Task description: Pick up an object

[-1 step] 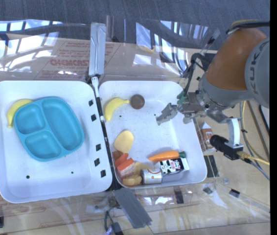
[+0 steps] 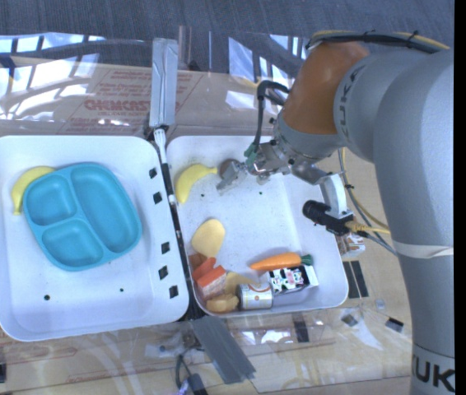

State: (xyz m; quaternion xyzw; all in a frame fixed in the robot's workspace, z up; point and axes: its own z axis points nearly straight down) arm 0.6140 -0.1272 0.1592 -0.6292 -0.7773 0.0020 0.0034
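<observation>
Right bin [image 2: 319, 220], near edge: small cow-print carton [image 2: 289, 279], can [image 2: 255, 296] and carrot [image 2: 276, 262] bunched together, a pale yellow piece [image 2: 208, 238] above them — a banana [image 2: 192, 178] lies in the far left corner. Gripper [image 2: 235, 172] sits low over the bin's far side just beside the banana; fingers' state cannot be told. Left bin [image 2: 19, 303]: blue divided plate [image 2: 81, 214], second banana [image 2: 25, 184] at its edge.

A single fixed camera looked down at a slant from above the tabletop [image 2: 93, 97], near enough to take in both white bins [image 2: 76, 319], the arm [image 2: 398, 97] entering from the right.
</observation>
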